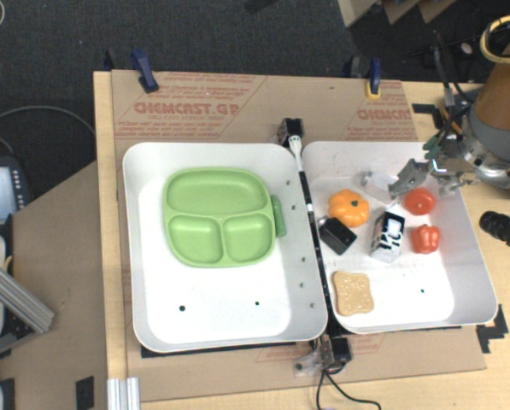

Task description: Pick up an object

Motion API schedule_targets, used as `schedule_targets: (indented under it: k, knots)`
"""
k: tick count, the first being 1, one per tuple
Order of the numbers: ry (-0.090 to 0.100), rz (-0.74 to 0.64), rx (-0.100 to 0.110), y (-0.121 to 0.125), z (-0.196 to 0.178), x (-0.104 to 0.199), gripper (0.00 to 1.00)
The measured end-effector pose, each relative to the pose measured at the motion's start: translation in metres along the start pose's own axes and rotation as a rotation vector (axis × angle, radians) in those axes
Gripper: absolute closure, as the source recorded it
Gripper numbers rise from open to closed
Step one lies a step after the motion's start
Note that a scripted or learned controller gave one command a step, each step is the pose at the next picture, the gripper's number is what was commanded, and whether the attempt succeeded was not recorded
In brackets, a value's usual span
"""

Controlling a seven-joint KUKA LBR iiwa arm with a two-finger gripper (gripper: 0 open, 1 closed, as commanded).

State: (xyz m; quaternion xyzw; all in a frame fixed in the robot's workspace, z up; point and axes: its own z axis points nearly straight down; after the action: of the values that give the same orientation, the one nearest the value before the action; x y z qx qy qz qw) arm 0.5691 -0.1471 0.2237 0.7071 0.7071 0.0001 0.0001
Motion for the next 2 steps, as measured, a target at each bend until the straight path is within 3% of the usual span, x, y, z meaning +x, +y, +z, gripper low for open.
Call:
schedule_targets:
  k: [1,2]
  knots:
    - [-0.001,-0.001,-0.004,0.001,-0.011,0.000,1.00]
    - [0.001,-0.010,-0.012,-0.020,-0.137,0.091,1.00]
